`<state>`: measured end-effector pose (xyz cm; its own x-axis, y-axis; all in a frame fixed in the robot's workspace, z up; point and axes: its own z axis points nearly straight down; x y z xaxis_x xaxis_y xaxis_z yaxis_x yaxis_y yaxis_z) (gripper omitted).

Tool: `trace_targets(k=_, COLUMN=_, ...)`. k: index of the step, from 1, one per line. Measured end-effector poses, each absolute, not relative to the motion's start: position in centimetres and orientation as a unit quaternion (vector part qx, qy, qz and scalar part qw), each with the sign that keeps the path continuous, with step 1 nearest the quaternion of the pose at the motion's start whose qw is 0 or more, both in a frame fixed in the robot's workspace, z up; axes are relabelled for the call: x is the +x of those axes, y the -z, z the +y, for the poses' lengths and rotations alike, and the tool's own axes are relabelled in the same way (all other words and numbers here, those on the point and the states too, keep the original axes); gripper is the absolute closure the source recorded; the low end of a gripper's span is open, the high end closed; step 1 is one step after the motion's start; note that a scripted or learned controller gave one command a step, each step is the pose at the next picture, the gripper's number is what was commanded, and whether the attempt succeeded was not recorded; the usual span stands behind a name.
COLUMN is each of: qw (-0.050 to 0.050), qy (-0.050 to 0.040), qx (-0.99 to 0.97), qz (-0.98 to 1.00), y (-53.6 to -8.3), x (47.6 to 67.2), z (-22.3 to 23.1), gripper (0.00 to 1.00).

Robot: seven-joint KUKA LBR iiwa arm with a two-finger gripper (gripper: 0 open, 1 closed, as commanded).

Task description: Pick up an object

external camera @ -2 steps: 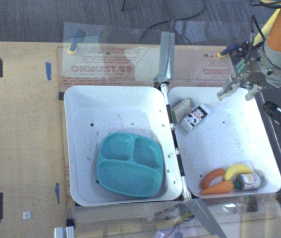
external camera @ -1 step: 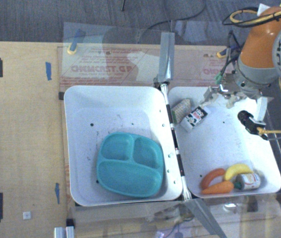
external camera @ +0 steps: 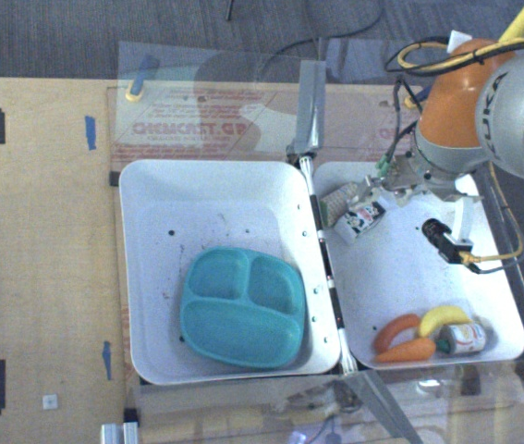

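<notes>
A divided plate [external camera: 243, 308] lies in the left bin [external camera: 151, 202]; toy food [external camera: 428, 333] in the right bin [external camera: 400, 276].

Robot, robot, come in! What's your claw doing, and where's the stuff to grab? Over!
Gripper low in right bin, far left corner. Banana, carrot at near edge, untouched. Teal plate in left bin.

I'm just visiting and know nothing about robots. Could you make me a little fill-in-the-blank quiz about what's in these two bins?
1. The teal divided plate lies in the ____ bin as the camera sees it.
2. The plate has ____ compartments.
3. The banana lies beside a carrot at the right bin's ____ edge.
4. The arm's end effector hovers over the ____ bin.

Missing words: left; three; near (bottom); right
</notes>
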<state>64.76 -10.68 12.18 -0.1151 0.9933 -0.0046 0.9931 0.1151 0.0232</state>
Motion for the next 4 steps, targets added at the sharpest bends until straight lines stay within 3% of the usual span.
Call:
trace_targets(k=1, qw=0.02, qy=-0.0157, qx=0.608, qz=0.794, y=-11.1, x=65.7, z=-10.0, gripper=0.0)
trace_targets(k=2, qw=0.028, qy=-0.0159, qx=0.608, qz=0.793, y=-12.4, x=66.0, z=-10.5, gripper=1.0)
trace_targets(k=3, qw=0.027, qy=-0.0158, qx=0.608, qz=0.793, y=-12.4, x=66.0, z=-10.5, gripper=0.0)
trace_targets(k=4, qw=0.007, qy=-0.0058, qx=0.582, qz=0.813, y=-9.1, x=60.1, z=-10.7, gripper=0.0)
